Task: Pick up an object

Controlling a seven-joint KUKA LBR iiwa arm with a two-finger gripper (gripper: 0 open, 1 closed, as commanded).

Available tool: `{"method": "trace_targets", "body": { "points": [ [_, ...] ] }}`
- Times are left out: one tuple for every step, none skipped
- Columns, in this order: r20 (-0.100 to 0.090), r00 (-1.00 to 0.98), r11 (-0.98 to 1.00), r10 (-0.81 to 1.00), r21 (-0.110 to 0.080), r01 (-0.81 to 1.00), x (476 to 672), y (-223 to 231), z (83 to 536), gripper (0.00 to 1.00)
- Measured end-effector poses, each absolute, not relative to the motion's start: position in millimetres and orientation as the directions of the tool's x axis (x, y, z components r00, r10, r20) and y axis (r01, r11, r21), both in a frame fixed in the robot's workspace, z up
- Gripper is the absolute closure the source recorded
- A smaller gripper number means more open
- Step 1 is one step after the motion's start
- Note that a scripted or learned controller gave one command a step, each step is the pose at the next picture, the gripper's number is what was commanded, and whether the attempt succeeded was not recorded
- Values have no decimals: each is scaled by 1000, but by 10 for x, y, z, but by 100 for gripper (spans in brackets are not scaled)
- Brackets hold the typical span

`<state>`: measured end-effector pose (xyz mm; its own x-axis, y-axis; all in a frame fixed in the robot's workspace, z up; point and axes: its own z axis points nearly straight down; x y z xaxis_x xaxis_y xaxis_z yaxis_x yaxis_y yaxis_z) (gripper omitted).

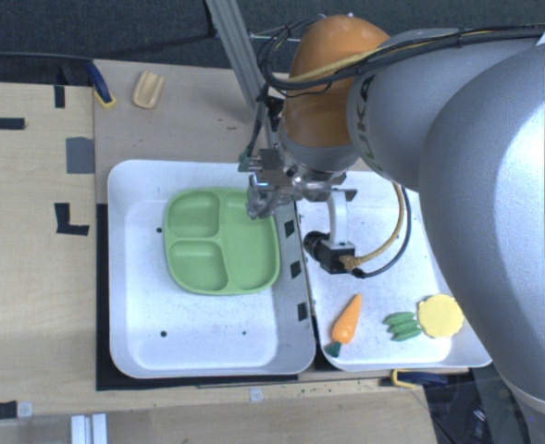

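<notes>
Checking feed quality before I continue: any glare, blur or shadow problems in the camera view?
Camera view: even lighting, soft shadows only; the green plate, carrot and left bin rim read sharp; the near arm bulk looms large and slightly soft at right; the gripper is dark and cluttered, hard to read.

Two bins are sitting side by side on the table (31, 276). A divided plate (221, 241) is lying in the left bin (133, 340), toward its back edge and its right wall. In the right bin (383, 354), a toy carrot (346, 319) is lying near the front left corner, and a toy pineapple (427, 317) is lying to its right, near the front edge. The gripper (265, 197) is hanging over the plate's back right corner, beside the wall where the bins are meeting. A small block (147, 89) is resting on the table behind the left bin.
</notes>
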<state>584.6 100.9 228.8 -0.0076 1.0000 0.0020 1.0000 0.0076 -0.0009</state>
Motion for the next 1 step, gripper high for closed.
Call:
{"method": "trace_targets", "body": {
  "points": [
    [0,-4,4,1000,-2,1000,5848,977,2282,0]
  ]
}}
